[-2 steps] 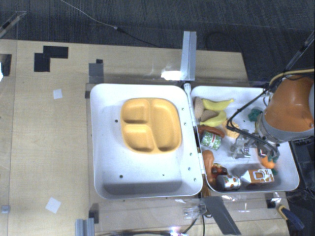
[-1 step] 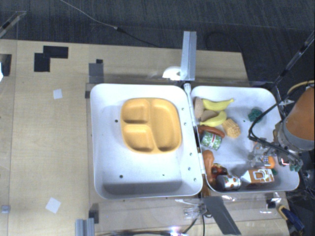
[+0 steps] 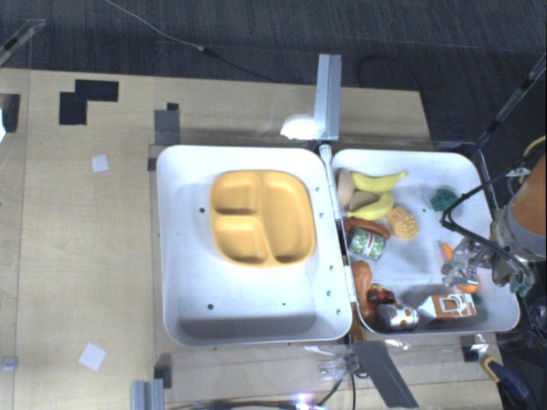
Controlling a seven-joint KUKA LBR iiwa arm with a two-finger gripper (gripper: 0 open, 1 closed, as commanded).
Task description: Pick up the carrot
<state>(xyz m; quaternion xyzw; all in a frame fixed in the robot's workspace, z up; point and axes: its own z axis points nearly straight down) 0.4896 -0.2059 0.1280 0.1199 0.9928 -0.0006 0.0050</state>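
Observation:
The carrot point(image 3: 446, 250) lies in the right bin point(image 3: 479, 171), near its right wall. Only an orange tip shows at the left of the gripper, and another orange bit shows just below it. My gripper point(image 3: 463, 269) hangs straight over the carrot and hides its middle. The arm comes in from the right edge. I cannot tell whether anything sits between the gripper's tips.
The right bin also holds two bananas point(image 3: 377, 181), a yellow corn piece point(image 3: 402, 223), a green item point(image 3: 444, 198), a green can point(image 3: 368, 244), a reddish sausage point(image 3: 362, 273), a tin point(image 3: 397, 317) and a carton point(image 3: 453, 306). A yellow divided tray point(image 3: 261, 216) sits in the left bin point(image 3: 184, 254).

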